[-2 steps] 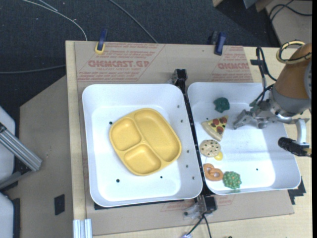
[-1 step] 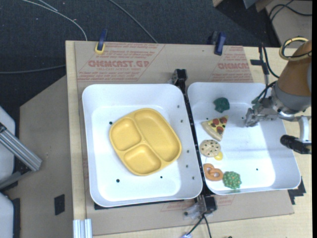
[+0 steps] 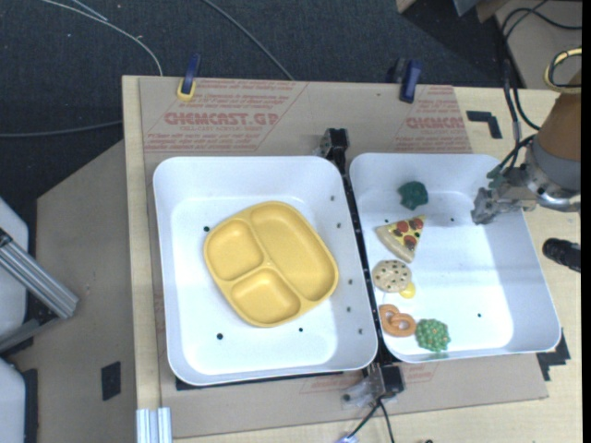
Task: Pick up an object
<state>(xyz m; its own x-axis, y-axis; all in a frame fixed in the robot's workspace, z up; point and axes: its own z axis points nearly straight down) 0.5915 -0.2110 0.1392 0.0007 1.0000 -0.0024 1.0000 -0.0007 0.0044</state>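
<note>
The right bin (image 3: 517, 275) holds several toy foods along its left side: a dark green broccoli piece (image 3: 413, 193), a pizza slice (image 3: 403, 236), a cookie (image 3: 391, 274), a pretzel (image 3: 397, 319) and a light green broccoli (image 3: 432, 334). My gripper (image 3: 487, 206) hangs over the bin's far right part, to the right of the dark green broccoli and apart from every food item. Nothing shows between its tips.
The left bin (image 3: 180, 247) holds a yellow divided tray (image 3: 270, 262). A black divider runs between the bins. Blue clamps (image 3: 409, 79) sit on the board's far edge. The right half of the right bin's floor is bare.
</note>
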